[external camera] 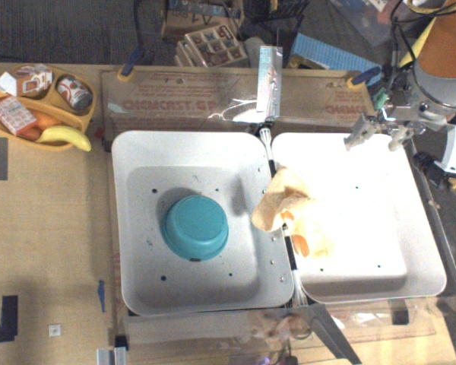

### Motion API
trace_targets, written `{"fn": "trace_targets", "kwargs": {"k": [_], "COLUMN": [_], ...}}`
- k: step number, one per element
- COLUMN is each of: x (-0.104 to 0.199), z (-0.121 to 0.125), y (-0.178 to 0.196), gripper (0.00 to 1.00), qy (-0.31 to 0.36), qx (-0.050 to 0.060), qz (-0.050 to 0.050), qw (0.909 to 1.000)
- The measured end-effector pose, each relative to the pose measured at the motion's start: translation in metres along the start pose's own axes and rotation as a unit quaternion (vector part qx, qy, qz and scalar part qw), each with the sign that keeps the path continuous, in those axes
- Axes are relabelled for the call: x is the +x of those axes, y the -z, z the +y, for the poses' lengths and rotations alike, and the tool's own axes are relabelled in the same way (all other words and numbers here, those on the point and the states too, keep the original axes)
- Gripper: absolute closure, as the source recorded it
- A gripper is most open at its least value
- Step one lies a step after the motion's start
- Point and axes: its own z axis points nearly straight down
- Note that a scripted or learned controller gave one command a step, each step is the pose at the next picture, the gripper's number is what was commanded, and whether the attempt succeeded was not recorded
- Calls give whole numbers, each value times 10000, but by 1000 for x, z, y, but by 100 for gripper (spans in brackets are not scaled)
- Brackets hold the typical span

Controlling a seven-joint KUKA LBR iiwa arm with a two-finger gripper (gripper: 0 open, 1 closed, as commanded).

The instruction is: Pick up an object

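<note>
Grey gripper (377,131), fingers spread and empty at the right bin's (410,272) far edge, should descend squarely over the cloth (280,204).

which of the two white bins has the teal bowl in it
The left bin: the teal bowl sits upside down in it. The right bin holds the tan cloth instead.

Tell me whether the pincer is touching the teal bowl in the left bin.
Apart. The camera view shows the pincer at the far right corner of the right bin, while the teal bowl sits in the left bin, well clear of it.
</note>
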Motion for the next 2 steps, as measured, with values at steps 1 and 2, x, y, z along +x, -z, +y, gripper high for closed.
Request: {"fn": "trace_targets", "kwargs": {"k": [1, 2], "x": [-48, 34], "z": [-20, -28], "y": [65, -72], "gripper": [0, 0], "qy": [-19, 729], "qx": [-18, -3], "qz": [-15, -4], "qw": [10000, 9973]}}
